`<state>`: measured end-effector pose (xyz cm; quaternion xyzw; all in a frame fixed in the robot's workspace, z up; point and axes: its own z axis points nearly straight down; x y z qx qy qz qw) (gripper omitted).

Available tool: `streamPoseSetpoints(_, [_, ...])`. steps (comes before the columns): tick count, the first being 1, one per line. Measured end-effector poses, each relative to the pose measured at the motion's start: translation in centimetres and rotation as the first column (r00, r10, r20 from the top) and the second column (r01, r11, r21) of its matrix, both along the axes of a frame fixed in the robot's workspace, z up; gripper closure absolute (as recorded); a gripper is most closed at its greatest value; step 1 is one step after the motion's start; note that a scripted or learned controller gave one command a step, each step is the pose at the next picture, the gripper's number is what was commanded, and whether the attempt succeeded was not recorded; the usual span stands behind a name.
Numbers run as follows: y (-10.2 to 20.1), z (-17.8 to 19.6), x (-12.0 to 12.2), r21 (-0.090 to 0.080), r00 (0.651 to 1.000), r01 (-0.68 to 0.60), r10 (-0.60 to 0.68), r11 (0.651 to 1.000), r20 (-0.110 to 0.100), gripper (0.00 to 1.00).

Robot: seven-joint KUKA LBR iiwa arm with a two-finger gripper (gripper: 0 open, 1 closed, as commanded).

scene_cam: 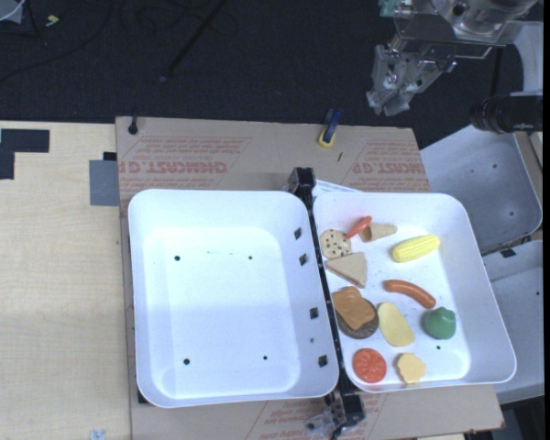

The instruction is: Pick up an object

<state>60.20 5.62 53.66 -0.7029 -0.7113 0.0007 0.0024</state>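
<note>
Above the bench's far edge, I read the gripper (391, 97) as empty; its opening I cannot tell. Below and slightly ahead of it, in the right bin (481, 262), lies the corn cob (414, 247), likely light, rigid and slick, so I would grasp across its middle. Open floor surrounds it, the bin wall just beyond.

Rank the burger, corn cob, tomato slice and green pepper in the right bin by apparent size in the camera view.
Largest to smallest:
1. burger
2. corn cob
3. tomato slice and green pepper, which look too alike to separate

All lie at similar depth in the right bin, so nearness hardly skews this.
</note>
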Motion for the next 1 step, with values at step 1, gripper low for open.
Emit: streamPoseSetpoints(1, [-0.66,-0.07,0.05,-0.003,1.000,0.010,-0.010,1.000,-0.001,0.00])
